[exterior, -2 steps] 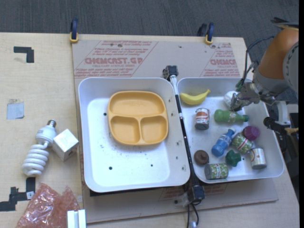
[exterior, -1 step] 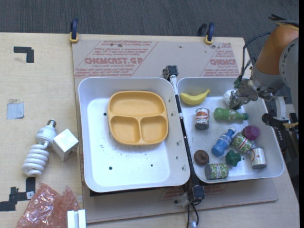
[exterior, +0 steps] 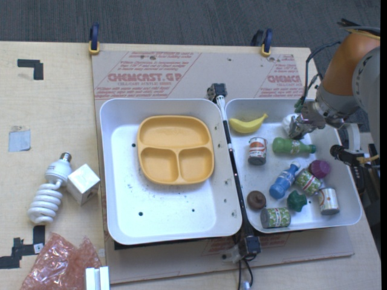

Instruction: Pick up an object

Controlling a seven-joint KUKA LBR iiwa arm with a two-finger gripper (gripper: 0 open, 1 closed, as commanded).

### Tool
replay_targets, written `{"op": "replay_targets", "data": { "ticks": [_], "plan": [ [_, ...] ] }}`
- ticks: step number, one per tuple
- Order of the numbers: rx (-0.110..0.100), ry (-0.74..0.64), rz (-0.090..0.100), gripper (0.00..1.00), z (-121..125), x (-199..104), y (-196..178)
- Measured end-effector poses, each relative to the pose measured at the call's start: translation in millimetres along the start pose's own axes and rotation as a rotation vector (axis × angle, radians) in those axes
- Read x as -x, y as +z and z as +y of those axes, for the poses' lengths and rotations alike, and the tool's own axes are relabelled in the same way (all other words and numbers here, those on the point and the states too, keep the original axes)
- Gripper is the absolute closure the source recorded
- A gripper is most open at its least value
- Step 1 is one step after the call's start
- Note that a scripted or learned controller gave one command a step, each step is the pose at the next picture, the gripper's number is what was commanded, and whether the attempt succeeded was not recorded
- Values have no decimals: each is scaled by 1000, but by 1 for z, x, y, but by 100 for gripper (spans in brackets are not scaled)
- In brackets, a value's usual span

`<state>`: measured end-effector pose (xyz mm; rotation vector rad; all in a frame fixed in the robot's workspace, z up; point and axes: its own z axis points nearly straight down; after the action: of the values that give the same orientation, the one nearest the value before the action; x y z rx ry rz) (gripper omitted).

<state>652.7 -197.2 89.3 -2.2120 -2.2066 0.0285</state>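
The right bin [exterior: 342, 217] holds several small items: a yellow banana [exterior: 248, 124], a red-labelled can [exterior: 257, 150], a green bottle [exterior: 292, 145] lying on its side, a blue bottle [exterior: 283, 181], a purple piece [exterior: 320, 168], a silver can [exterior: 328, 201] and a green can [exterior: 276, 217]. My gripper [exterior: 295, 126] hangs low at the bin's far right part, just above the green bottle's near end and to the right of the banana. Nothing shows as held in it.
The left bin [exterior: 121, 180] carries a yellow divided plate [exterior: 176, 148]. A brown round piece [exterior: 256, 199] and a dark green piece [exterior: 296, 201] lie near the right bin's front. A light bulb [exterior: 49, 189] and a white cube [exterior: 83, 181] rest on the bench at left.
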Motion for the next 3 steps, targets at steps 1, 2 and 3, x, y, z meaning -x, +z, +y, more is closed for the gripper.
{"op": "replay_targets", "data": {
  "ticks": [1,2,3],
  "plan": [
    [1,-1,1,0,0,-9,1],
    [19,-1,0,0,4,5,-30],
    [20,-3,-2,100,4,5,-41]
  ]
}}
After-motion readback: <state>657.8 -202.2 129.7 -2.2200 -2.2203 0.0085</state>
